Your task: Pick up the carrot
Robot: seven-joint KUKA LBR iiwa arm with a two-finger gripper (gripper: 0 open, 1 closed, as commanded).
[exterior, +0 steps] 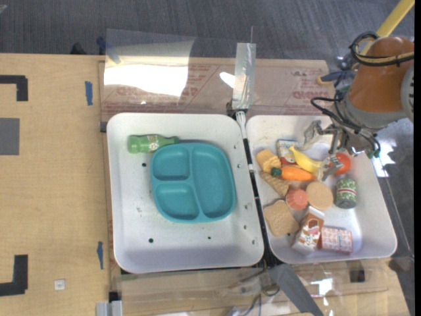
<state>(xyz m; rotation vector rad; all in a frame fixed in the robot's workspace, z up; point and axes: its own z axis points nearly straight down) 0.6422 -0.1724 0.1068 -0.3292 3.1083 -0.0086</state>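
The carrot (296,174) lies in the right bin (385,232), toward its far left part, just beside a yellow banana (303,159) and a waffle-like biscuit (266,160). The gripper (333,143) hangs over the bin's far edge, its fingers spread apart and pinching nothing, with the carrot apart from them. A red tomato (341,162) sits just below the fingers. In the left bin (125,229) rests a teal divided plate (193,180), with a green bottle (150,143) near the far left corner.
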